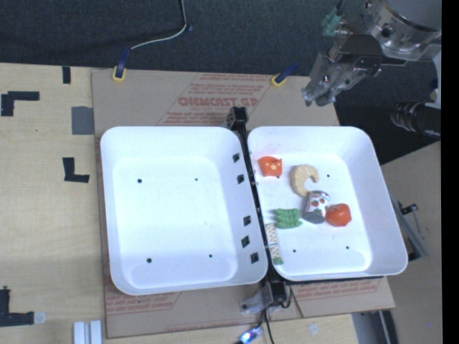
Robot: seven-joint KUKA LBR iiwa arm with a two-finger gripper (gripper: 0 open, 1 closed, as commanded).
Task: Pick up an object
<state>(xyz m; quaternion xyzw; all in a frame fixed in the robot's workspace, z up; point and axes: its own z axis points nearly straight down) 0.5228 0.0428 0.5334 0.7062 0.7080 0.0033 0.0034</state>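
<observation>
The claw (320, 92) hangs in the upper right of the frame, above the cardboard beyond the right bin's (373, 192) far rim, and I cannot tell how it is set. Nothing is in it. Down in that bin, lower in the frame than the claw, lie a red-orange piece (270, 165), a tan croissant shape (304, 178), a green piece (287, 218), a grey-and-red object (315, 206) and a red ball (338, 215) touching it. The left bin (115, 192) sits beside it on the worktop (43, 213).

faint red print on the cardboard sheet (215, 102) under the bins looks like "chemcast gp", partly blurred.
</observation>
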